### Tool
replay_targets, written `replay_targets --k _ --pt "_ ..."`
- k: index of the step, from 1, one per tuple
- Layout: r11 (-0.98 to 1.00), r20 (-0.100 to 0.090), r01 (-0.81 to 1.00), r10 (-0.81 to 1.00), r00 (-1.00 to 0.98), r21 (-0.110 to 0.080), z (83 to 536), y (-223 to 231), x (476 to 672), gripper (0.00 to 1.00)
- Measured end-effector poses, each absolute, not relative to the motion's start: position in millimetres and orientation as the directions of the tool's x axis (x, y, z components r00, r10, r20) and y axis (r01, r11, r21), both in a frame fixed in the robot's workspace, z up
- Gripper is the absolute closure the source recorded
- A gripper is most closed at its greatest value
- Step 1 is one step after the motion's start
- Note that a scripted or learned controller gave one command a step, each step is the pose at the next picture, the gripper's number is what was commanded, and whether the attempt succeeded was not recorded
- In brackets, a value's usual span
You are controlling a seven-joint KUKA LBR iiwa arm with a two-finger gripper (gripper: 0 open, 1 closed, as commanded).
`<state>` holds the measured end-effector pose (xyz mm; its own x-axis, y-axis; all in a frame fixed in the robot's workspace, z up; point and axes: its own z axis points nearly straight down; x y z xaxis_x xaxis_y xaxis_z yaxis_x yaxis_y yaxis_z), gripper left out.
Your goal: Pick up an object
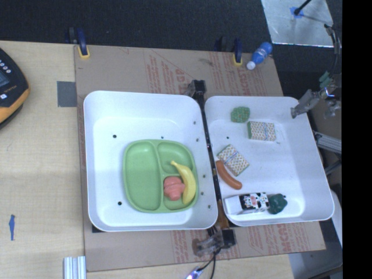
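The left bin (104,156) holds a green divided plate (139,176). A yellow banana (186,182) and a pink-red round piece (172,188) lie in the plate's right compartment. The right bin (296,156) holds several loose items. At its back lie a green knobbly lump (239,114) and a patterned small box (262,131). A checkered packet (233,159) and an orange-red sausage (228,175) rest near its left wall. Along the front wall are a black-and-white toy (253,202) and a dark green piece (277,203), touching each other.
A grey metal bracket (308,102) juts in beside the right bin's back right corner. A small bottle (258,55) lies behind the bins on the cardboard. A yellow and black device (9,92) sits at the far left of the bench.
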<state>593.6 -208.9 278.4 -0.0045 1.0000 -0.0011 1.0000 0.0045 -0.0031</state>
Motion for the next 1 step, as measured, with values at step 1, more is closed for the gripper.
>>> replay_targets --k 1 --pt "0.006 0.0 1.0 1.0 -0.006 -0.005 186.8 -142.9 619.2 0.0"
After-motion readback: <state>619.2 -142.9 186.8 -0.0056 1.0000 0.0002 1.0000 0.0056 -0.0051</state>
